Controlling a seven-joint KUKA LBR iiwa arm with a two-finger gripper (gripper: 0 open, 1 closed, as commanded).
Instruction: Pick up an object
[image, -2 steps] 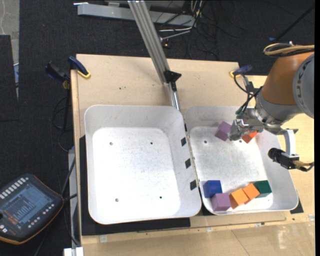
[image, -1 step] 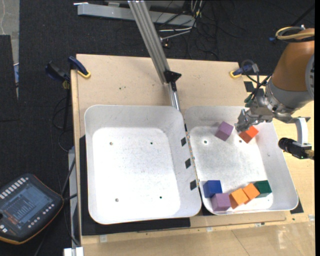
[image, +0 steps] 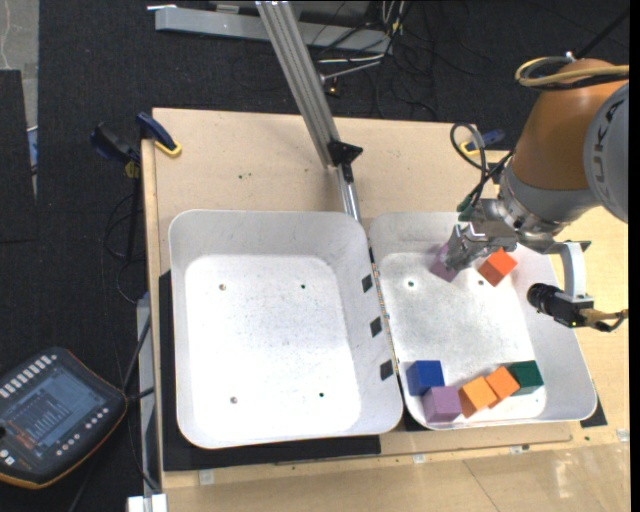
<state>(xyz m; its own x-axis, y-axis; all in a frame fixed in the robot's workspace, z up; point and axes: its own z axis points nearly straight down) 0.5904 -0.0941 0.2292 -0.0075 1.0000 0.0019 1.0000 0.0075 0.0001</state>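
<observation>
fingers (image: 456, 252) low in the right bin (image: 560, 330), seemingly closed around a purple block (image: 444, 264)

A pale wooden bench top (image: 250, 165) stands on a dark floor (image: 80, 80) strewn with black cables (image: 400, 80). A slanted grey metal pole (image: 305, 85) crosses its far edge. A grey handheld control pendant (image: 50, 415) lies at lower left.

A plywood bench (image: 250, 160) stands on a dark floor, its landmark a slanted aluminium pole (image: 300, 80) crossing the far edge. Left of the pole, a blue-handled clamp (image: 155, 135) grips the bench corner; far below-left, a teach pendant (image: 50, 415) lies beside it.
</observation>
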